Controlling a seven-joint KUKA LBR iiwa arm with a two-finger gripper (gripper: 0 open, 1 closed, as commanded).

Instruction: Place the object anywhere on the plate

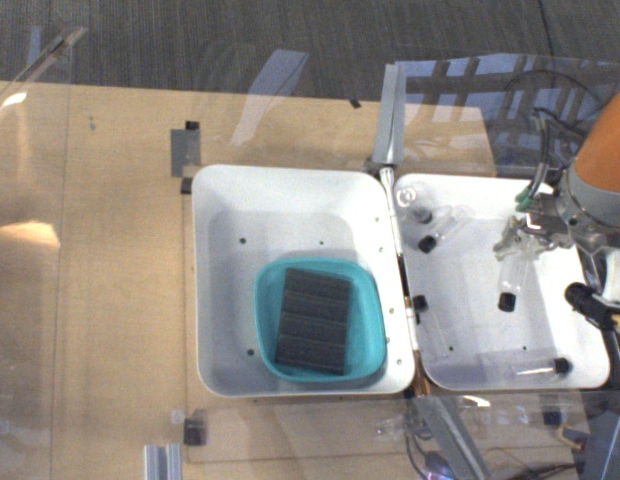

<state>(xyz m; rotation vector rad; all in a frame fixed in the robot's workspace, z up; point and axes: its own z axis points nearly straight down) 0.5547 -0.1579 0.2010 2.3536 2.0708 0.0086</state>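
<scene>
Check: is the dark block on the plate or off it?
On. The dark ribbed block lies flat inside the teal plate in the left bin.

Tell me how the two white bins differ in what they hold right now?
The left bin holds a teal plate with a dark ribbed block lying on it, while the right bin holds only small scattered clear pieces with black caps, such as one near its middle. The robot arm hangs over the right bin, not the left bin. Both are shallow, white and sit side by side.
</scene>
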